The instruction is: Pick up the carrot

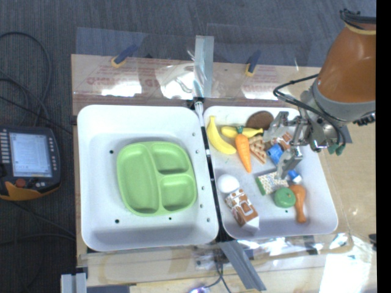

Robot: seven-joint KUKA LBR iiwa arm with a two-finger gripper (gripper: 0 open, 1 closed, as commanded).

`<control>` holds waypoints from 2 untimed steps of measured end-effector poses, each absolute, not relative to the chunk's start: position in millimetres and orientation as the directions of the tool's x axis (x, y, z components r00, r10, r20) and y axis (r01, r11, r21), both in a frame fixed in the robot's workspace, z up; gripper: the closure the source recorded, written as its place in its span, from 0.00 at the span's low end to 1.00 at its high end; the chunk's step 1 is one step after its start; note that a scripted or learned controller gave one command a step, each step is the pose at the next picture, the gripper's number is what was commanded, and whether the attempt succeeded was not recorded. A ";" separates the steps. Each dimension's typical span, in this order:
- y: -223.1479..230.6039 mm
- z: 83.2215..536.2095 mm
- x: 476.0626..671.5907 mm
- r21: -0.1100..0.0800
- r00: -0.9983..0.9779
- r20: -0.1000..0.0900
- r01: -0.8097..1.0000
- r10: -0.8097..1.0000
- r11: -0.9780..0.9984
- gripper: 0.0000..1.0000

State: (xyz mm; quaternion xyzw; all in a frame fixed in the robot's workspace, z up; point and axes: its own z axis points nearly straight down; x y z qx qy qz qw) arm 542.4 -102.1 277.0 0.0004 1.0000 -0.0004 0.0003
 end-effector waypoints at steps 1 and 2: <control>-41.3 181.8 565.7 0.002 -0.995 0.003 -0.096 -0.096 0.995 0.00; -70.7 183.2 584.2 -0.001 -0.964 -0.001 -0.266 -0.266 0.964 0.00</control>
